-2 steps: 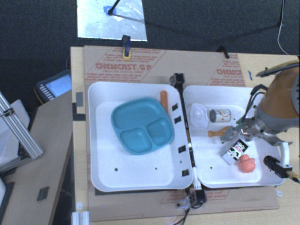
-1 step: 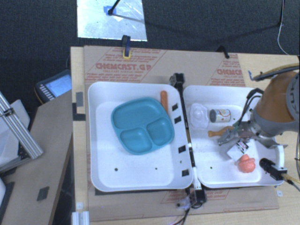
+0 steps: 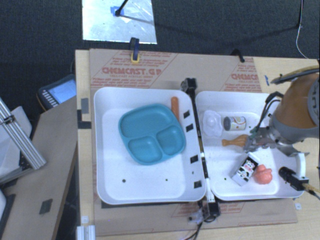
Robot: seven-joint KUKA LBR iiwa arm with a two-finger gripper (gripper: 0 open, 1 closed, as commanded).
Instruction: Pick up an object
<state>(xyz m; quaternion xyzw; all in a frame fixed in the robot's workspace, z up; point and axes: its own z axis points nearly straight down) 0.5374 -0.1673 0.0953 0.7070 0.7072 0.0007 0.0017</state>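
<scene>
The right bin point(image 3: 220, 181) holds a clear plastic cup point(image 3: 212, 123), a small can lying on its side point(image 3: 235, 122), a tan drumstick-shaped toy point(image 3: 231, 142), a black-and-white carton point(image 3: 244, 170) and a pink-orange toy point(image 3: 263, 174). My gripper point(image 3: 252, 142) hangs low over the middle of this bin, at the right end of the tan toy and just above the carton. The wrist hides where it meets the toy.
In the left bin point(image 3: 112, 184) lie a teal divided plate point(image 3: 150, 134) and an orange stick point(image 3: 174, 106) by the far right corner. A black divider with clips point(image 3: 195, 134) runs between the bins. The grey arm with its orange band point(image 3: 300, 104) covers the right bin's right side.
</scene>
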